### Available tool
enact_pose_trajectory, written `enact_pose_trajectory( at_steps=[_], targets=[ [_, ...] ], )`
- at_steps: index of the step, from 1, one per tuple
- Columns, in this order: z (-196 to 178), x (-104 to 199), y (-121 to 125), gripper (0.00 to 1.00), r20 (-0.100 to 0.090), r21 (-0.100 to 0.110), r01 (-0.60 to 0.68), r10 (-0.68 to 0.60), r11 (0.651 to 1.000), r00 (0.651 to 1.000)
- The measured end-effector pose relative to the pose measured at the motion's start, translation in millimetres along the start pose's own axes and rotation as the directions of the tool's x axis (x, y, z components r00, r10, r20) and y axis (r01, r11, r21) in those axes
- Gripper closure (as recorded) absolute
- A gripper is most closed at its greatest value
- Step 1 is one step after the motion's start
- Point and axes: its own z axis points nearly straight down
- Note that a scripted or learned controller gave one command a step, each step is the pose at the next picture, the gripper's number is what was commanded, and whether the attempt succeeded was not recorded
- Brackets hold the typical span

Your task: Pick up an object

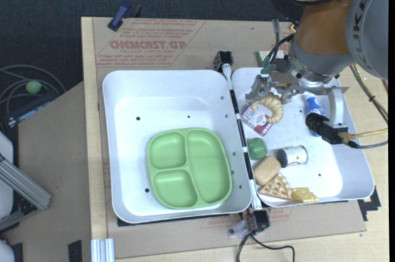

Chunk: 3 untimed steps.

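Arm: the grey arm with the orange band reaches in from the right and hangs over the far part of the right bin (352, 183).
Gripper: the gripper (270, 92) is low over the far left corner of that bin; I cannot tell if it is open or closed, and no object is seen between its parts.
Nearest object: a pale ring-shaped toy (271, 110) lies just under the gripper, touching a red and white packet (256, 119).
Other objects: nearer in the same bin are a green ball (255, 147), a white cup (295, 156), a tan bread-like piece (267, 169) and a waffle-like piece (277, 188); a blue item (313, 105) is to the right.
Left bin: the left bin (123, 94) holds a green divided plate (188, 167).
Advice: I think the ring is the best target; come straight down on one side of it, away from the packet, and close fully before lifting.
Risk: the packet may be caught together with it.
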Motion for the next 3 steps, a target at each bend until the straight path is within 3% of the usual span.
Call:
enact_pose_trajectory(
  at_steps=[1, 2, 3],
  targets=[
    [9.9, 5.7, -36.6, 1.0, 0.0, 0.003, -0.002, 0.002, 1.0, 1.0],
    [1.6, 45.2, -47.0, 1.0, -0.001, 0.004, 0.0, 0.0, 1.0, 1.0],
    [21.6, 70.7, -45.4, 1.0, 0.0, 0.004, -0.001, 0.001, 1.0, 1.0]
  ],
)
